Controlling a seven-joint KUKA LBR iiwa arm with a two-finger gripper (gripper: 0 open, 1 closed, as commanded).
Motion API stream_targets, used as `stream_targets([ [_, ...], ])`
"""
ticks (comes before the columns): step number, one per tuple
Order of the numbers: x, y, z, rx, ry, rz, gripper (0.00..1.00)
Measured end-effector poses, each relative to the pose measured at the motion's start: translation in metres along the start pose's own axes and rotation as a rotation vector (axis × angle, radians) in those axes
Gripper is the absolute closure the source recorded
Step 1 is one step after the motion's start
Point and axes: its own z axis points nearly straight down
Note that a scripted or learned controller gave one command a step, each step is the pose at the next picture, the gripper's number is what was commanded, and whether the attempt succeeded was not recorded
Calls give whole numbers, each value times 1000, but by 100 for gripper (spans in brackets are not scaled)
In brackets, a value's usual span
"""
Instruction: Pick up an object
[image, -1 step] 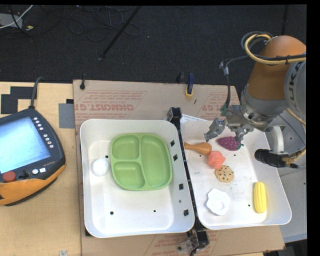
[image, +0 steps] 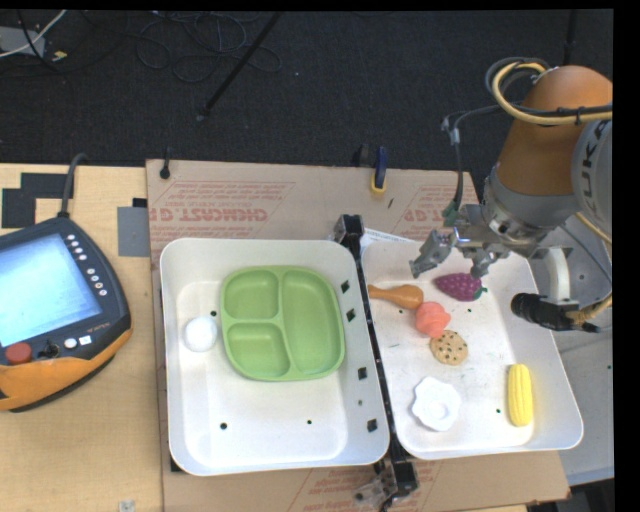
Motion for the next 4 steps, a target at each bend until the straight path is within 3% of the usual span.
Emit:
stream_targets([
  [3,-3,-6,157,4,1,0,0],
  [4,-5,-6,144,2,1,6,100],
])
